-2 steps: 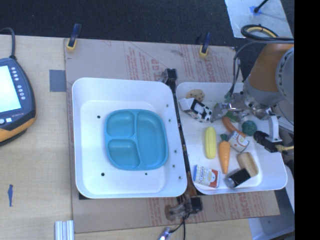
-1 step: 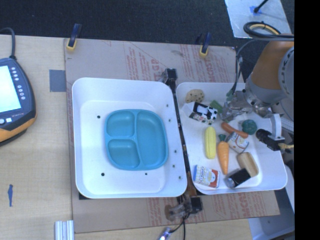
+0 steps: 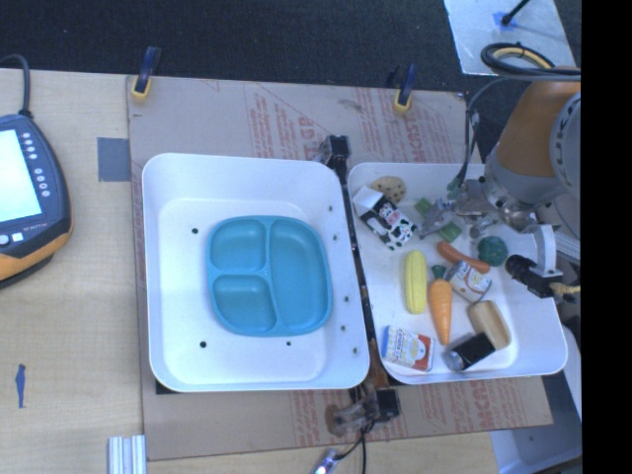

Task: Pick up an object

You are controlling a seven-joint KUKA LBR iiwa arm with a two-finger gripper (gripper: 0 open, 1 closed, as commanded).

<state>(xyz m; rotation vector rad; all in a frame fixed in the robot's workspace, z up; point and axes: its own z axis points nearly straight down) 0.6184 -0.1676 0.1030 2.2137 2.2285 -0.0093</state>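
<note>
Left bin: the shallow white bin (image 3: pixel 158 294) at frame centre-left holds a blue three-compartment plastic plate (image 3: pixel 269 276), lying flat near its middle.
Right bin: the second shallow white bin (image 3: pixel 538 349) holds the small objects: a round tan cookie (image 3: pixel 389 186) at its upper left, a black-and-white cow figure (image 3: pixel 387 221) below that, a yellow corn cob (image 3: pixel 416 281), an orange carrot (image 3: pixel 440 311) just beside it, a small white carton with a red label (image 3: pixel 408 349) at the lower left, a tan bread-like block (image 3: pixel 491 324) and a dark block (image 3: pixel 472 351) at the lower edge, and a dark green ball (image 3: pixel 493 250).
Gripper: the gripper (image 3: pixel 472 209) hangs over the upper right part of the right bin; its opening cannot be judged, and nothing is seen in its hold.
Objects relative to gripper: the green ball lies just below it; corn cob and carrot lie lower left.
Room: the left bin's floor around the plate is bare; the right bin is crowded.
</note>
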